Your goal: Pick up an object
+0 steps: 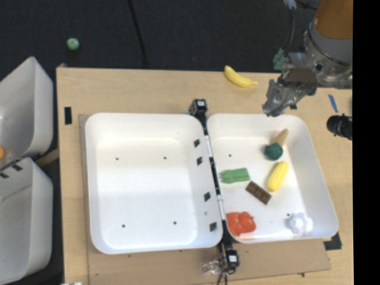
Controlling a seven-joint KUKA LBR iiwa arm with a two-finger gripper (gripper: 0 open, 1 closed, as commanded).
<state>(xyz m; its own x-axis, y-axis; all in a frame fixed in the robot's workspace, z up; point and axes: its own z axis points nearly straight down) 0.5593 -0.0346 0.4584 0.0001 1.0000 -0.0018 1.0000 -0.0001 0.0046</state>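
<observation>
The gripper point(274, 107), its grip state not discernible, is being positioned above the right bin point(314, 159); descent toward the ice-cream cone point(276, 145) is being called for.

Grey arm with its orange band reaching in from the upper right, wrist tilting down and leftward, end effector point(272, 108) hanging at the arm's lower left tip, pointing downward, nothing showing between its fingers, cables trailing beside the wrist
</observation>
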